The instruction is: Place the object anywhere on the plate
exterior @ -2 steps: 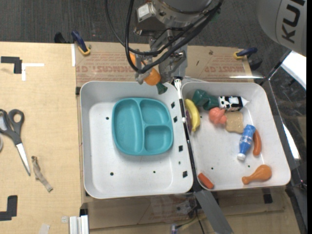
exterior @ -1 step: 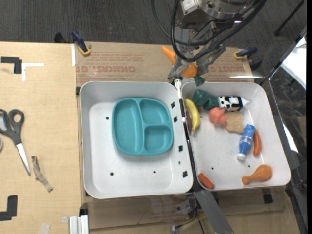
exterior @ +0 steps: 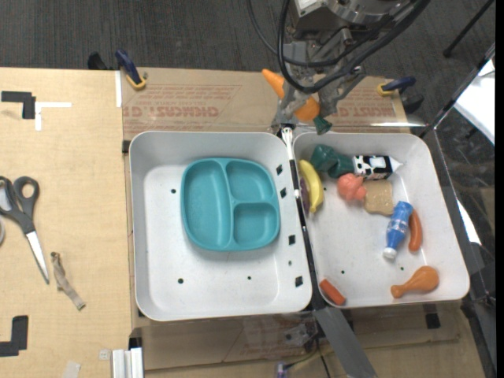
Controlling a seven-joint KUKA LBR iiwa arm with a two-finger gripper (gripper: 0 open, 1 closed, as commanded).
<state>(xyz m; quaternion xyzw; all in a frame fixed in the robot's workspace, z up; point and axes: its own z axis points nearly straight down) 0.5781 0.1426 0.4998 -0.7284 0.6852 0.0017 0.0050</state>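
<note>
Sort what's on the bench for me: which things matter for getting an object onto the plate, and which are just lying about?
Job:
teal plate in the left bin
toys in the right bin: banana, blue bottle, drumstick
gripper, an orange piece at its tip

Lying about:
scissors
blue clamp

Bright, even overhead light; soft shadows, mild glare on white bins point(exterior: 150, 211); sharp.

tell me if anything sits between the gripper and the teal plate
Nothing lies on the plate itself. The gripper hangs above the bins' far edge, and the raised rims where the two bins meet run between the toys and the plate.
</note>
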